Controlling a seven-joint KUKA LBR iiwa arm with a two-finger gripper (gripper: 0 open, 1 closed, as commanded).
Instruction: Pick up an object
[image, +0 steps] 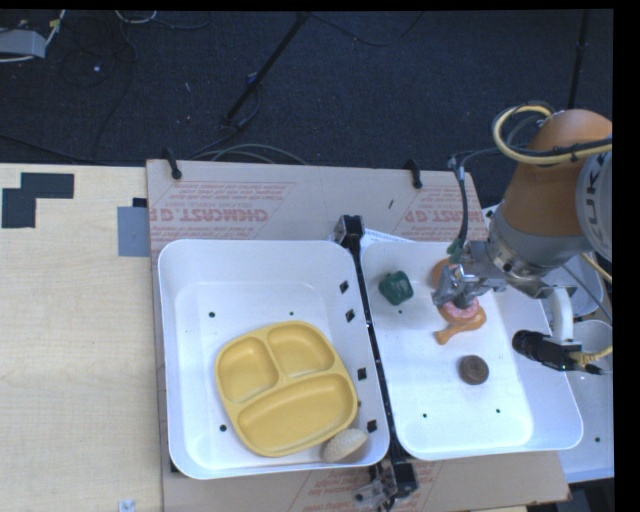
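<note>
The arm (550, 190) came in from the upper right of the frame, grey w/ its orange band showing big near the top right. Its gripper (457, 290) hung over the upper-middle part of the right bin (540, 425), right above an orange object (462, 320). Fingers: couldn't tell how far apart they were, too small & blurred from this angle. Couldn't tell either whether the orange object sat between them or just lay under them; the metal tip overlapped its top edge in the pic. More orange showed just up-left of the gripper, prob. part of the same object, not certain.

Other stuff in the right bin: a green object (396, 288) up-left, near the divider between the bins & near the gripper but apart from it; a small dark round object (473, 370) below the orange one, toward the bin's centre, apart from everything.

Left bin (180, 300): a yellow divided tray (287, 386) w/ three compartments lay tilted across the lower-middle. A beige round object (345, 445) sat at the tray's lower-right corner, touching or just beside it, close to the bin's bottom-right corner.

Both bins rested on a cardboard sheet (250, 205) w/ red print, at frame centre.
</note>
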